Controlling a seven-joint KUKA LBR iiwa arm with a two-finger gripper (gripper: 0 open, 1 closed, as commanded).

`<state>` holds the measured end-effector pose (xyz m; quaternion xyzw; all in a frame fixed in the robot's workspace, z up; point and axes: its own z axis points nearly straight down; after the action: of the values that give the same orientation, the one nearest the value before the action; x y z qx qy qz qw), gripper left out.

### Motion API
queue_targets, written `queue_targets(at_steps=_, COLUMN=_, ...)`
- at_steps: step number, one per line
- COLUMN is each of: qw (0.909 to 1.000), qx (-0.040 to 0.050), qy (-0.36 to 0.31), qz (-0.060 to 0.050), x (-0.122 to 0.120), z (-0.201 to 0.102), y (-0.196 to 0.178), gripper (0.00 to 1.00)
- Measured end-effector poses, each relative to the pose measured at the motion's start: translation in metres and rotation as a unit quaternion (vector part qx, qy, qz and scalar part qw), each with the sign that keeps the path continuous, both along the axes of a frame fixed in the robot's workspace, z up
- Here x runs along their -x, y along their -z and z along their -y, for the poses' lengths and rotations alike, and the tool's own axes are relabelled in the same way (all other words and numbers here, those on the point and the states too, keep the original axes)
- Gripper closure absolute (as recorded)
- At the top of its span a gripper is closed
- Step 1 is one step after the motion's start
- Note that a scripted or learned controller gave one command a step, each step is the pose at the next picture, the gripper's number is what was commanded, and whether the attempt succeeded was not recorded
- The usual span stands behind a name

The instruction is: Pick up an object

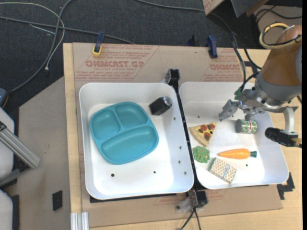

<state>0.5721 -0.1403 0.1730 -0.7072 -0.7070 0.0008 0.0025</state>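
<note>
My fingers hang spread and bare over the right bin, in its far half, with one tip out toward the bin's middle and the other just above the small green can that lies on its side near the bin's right wall. Nothing sits between them, so the pick is not yet made. The can looks to me the nearest candidate: it lies just below my wrist, apart from the other things. The pizza slice rests by the left wall of this bin, the broccoli just nearer than it, the carrot across the middle toward the near edge, and the patterned block at the near left. Over in the left bin sit the teal divided plate and a small black cylinder at the far right corner, both well apart from me. To do this well I judge I should centre over the can, turn so my tips straddle its round sides rather than its ends, go down until they flank it low, and close gently, since a can on its side may roll away if one tip touches first.
</note>
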Motion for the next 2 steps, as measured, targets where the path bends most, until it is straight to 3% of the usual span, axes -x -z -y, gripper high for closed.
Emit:
queue_targets(at_steps=1, qw=1.0, qx=0.0, qy=0.0, qz=-0.001, x=0.005, z=0.004, y=0.06, gripper=0.0)
queue_targets(at_steps=2, qw=1.0, qx=0.0007, qy=0.0, qz=0.003, x=0.003, z=0.004, y=0.046, gripper=1.0)
